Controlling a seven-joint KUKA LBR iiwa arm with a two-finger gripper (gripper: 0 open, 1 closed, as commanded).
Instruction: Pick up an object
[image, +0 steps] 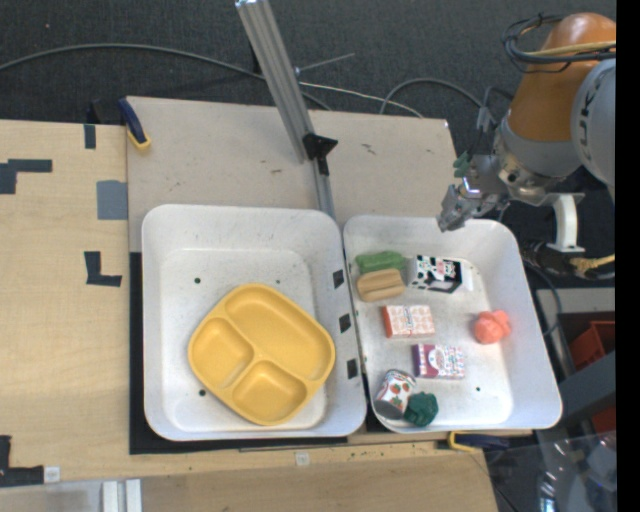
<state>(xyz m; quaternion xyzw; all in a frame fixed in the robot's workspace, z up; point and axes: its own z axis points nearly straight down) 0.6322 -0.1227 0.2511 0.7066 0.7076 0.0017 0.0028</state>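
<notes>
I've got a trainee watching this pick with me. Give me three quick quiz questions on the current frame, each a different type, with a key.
1. True or false: the yellow tray lies in the left bin.
2. Multiple choice: where is the gripper? A) over the yellow tray B) above the right bin's far rim C) down among the items at the near rim
3. Fill in: the orange ball lies in the ___ bin.

Key: 1 true; 2 B; 3 right
</notes>
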